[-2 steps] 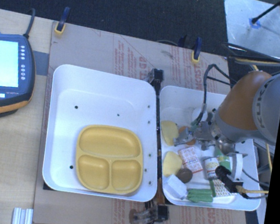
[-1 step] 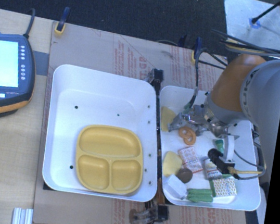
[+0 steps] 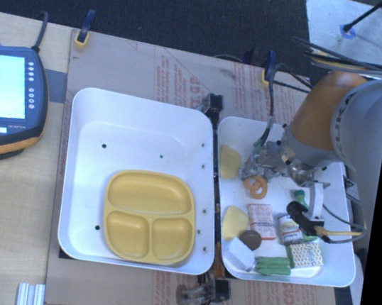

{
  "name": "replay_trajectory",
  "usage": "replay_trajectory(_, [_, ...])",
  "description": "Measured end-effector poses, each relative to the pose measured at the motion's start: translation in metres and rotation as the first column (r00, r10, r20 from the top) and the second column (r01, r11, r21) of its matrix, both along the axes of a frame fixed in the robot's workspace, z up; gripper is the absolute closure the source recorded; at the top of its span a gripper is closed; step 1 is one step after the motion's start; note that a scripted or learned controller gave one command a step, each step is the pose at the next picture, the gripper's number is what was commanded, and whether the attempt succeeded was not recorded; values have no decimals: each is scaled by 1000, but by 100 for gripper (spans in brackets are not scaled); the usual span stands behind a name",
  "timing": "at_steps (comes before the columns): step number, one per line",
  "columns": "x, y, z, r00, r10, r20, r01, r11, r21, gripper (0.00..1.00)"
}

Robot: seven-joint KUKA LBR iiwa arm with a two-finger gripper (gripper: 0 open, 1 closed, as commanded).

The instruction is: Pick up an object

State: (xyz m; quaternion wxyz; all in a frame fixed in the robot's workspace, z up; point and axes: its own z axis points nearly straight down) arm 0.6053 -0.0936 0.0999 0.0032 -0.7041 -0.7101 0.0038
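My gripper (image 3: 257, 167) hangs low over the back of the right bin (image 3: 341, 274), reaching in from the right. Just below its tip lies an orange pretzel (image 3: 256, 186). A pale yellow piece (image 3: 229, 163) rests to the gripper's left against the bin wall. Nearer the front lie a yellow wedge (image 3: 234, 223), a brown round piece (image 3: 250, 239), a white item (image 3: 239, 253), a green item (image 3: 272, 266), two small printed packets (image 3: 261, 217), and a checkered block (image 3: 305, 255). I see nothing held in the gripper.
The left bin (image 3: 143, 133) holds a yellow divided plate (image 3: 149, 216) toward its front. A tablet-like pendant (image 3: 2, 97) lies on the bench at the far left. The wall between the two bins runs just left of the gripper.
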Motion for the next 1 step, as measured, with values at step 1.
replay_trajectory(1, [-35,61,115,1000,-3,7,3,1000,2,100])
